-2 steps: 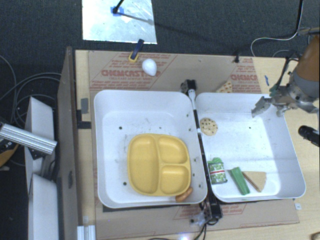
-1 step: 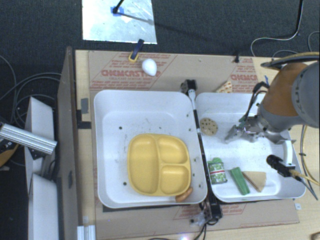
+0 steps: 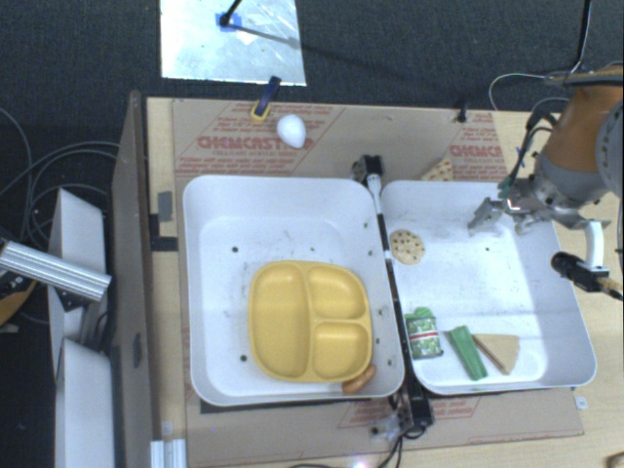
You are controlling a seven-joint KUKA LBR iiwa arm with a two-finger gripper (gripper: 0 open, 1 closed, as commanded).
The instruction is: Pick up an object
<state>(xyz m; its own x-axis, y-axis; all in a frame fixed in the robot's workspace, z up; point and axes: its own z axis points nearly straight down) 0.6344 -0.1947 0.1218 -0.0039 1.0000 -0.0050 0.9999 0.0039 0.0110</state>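
The arm (image 3: 585,135) is running off the right edge of the frame, so its upper links are cut off. The gripper (image 3: 507,211) is appearing small and blurred above the right bin (image 3: 556,291); its finger spacing is too indistinct to read. The label on the small green can (image 3: 423,333) is too small to read. A brown item (image 3: 358,381) is lying partly hidden under the rim of the yellow divided plate (image 3: 310,320). Cables (image 3: 39,178) are leaving the left edge.

Two white bins (image 3: 292,198) — one yellow tray (image 3: 310,320), one cookie (image 3: 407,246), one can (image 3: 423,333).
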